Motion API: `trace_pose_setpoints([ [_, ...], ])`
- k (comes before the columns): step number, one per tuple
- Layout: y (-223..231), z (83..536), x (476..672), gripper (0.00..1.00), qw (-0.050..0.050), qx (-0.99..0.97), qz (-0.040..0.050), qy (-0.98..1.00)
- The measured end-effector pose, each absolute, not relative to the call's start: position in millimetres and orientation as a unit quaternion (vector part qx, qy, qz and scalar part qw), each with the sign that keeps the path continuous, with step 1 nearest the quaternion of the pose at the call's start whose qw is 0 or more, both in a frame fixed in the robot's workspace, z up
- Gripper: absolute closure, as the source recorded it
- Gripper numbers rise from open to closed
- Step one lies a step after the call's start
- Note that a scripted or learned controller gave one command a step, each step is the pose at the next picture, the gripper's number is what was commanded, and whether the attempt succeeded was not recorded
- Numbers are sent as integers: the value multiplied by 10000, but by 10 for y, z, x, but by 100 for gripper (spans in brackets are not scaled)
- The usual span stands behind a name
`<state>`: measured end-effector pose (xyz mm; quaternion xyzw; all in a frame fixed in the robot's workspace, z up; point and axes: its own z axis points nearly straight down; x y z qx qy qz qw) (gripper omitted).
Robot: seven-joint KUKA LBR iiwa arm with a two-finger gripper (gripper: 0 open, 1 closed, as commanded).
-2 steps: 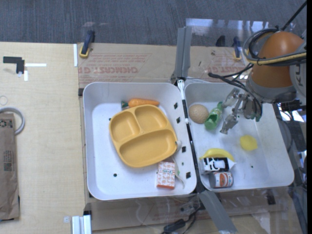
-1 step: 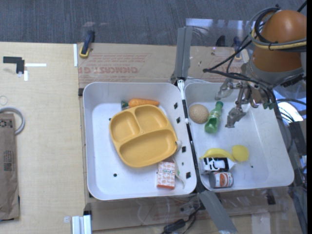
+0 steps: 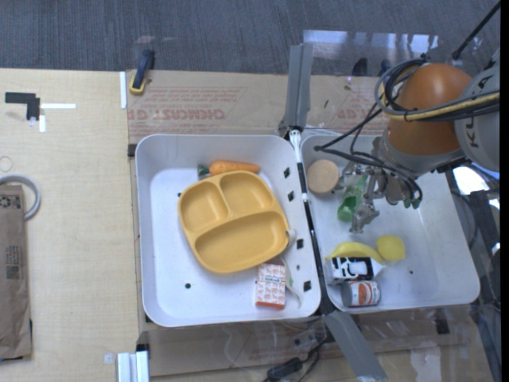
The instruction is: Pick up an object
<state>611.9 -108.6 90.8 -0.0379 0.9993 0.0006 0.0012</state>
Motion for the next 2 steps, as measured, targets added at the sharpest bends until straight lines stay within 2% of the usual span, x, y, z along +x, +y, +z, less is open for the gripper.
trace_pose_setpoints([
  [1, -1088, 990, 6131, 100, 27, -358, 14, 9994],
  [2, -453, 1906, 5993, 100, 9, 473, 3, 9989],
])
